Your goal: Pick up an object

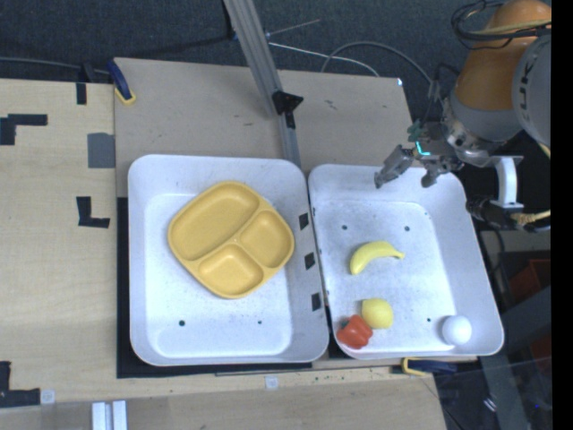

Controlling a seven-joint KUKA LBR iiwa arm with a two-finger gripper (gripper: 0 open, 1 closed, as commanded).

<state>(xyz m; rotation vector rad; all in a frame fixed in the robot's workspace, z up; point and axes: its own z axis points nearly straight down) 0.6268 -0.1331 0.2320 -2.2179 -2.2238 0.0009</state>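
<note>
While the gripper (pixel 413 169) hangs spread and empty over the right bin (pixel 479 258) near its upper rim, the banana (pixel 373 256) lies below-left of it at mid-bin, long axis roughly left-right.

Glossy yellow plastic tray (pixel 231 239) in a speckled matt white bin (pixel 152 330).

A robotics lab: a taped plywood worktop (pixel 54 240) carries two white bins (pixel 152 339), with loose cables (pixel 358 52) and a metal camera post (pixel 255 43).
</note>
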